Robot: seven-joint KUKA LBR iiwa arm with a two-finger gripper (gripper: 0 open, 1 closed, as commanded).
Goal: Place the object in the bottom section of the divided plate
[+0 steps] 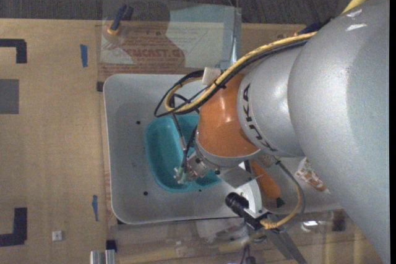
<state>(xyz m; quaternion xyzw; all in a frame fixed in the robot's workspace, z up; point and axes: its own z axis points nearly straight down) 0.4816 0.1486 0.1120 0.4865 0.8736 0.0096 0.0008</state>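
I'm looking down on the arm (291, 102) reaching over the white bin (127, 133), its gripper (184, 173) hanging above the teal plate (162, 151) — the orange band (223, 127) is blocking much of the plate. I can't tell how the jaws are standing. An orange object (267, 181) is lying beside the arm.

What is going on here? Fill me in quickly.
A grey KUKA arm with an orange band reaches in from the right over a white bin. Its gripper hangs low over a teal divided plate that lies in that bin. An orange carrot-like object lies in the bin, partly behind the arm. Whether the gripper carries anything cannot be made out.
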